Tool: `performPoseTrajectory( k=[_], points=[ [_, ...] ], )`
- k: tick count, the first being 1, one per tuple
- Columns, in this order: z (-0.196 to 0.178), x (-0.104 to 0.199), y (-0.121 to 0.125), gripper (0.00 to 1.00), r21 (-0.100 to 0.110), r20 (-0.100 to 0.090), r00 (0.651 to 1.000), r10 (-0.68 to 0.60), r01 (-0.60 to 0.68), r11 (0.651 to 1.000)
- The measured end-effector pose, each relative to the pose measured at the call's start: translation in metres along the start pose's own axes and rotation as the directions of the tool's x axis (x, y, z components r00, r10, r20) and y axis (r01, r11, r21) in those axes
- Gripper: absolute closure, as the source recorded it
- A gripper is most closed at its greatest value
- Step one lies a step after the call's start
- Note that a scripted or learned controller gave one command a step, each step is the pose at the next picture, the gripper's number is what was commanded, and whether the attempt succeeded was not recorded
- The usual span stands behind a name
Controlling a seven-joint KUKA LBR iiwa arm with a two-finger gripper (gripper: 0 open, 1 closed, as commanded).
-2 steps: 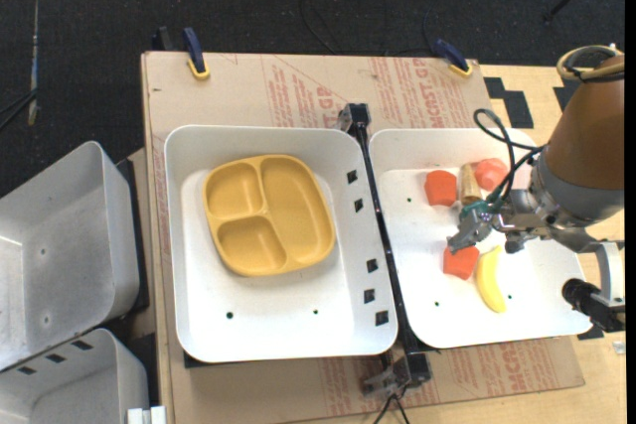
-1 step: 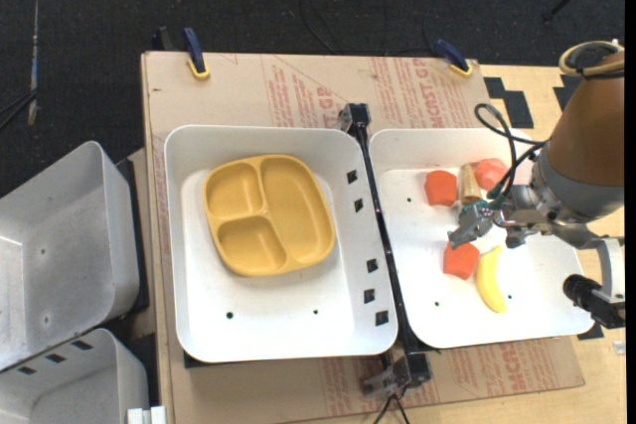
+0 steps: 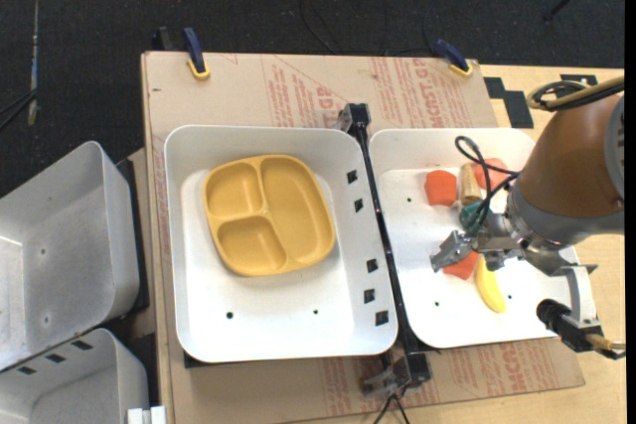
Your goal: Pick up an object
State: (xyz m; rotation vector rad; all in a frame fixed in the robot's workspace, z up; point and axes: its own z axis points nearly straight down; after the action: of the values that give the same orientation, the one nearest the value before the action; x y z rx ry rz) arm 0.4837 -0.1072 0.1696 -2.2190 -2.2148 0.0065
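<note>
At the lower right of the frame, nearest the viewer, the arm (image 3: 571,179) leans in over the right bin (image 3: 422,313), and its gripper (image 3: 459,251) sits low over a tight cluster of objects. How far the claw is open cannot be told from here, since the fingers merge with the clutter below, and nothing shows clearly between them. A yellow banana (image 3: 489,288) lies just under the wrist, touching or nearly touching a small red piece (image 3: 459,267) right at the claw's tip. The likely trouble is that the claw closes on the seam between these two and squeezes both, or noses one aside so neither is caught; the banana's curved skin looks apt to slip. The bin's lower wall is near, leaving little room to shift downward in the frame. Further up sit an orange block (image 3: 440,188) and a tan cylinder (image 3: 469,184), close together, with bare floor to their left. Across the divider, in the left bin (image 3: 199,313), a yellow divided plate (image 3: 268,213) lies well apart.
</note>
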Motion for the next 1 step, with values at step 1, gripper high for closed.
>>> performPoseTrajectory(
  k=[1],
  points=[
    [0.0626, -0.0056, 0.0004, 0.0, -0.001, 0.0, 1.0, 0.001, -0.001, 1.0]
  ],
)
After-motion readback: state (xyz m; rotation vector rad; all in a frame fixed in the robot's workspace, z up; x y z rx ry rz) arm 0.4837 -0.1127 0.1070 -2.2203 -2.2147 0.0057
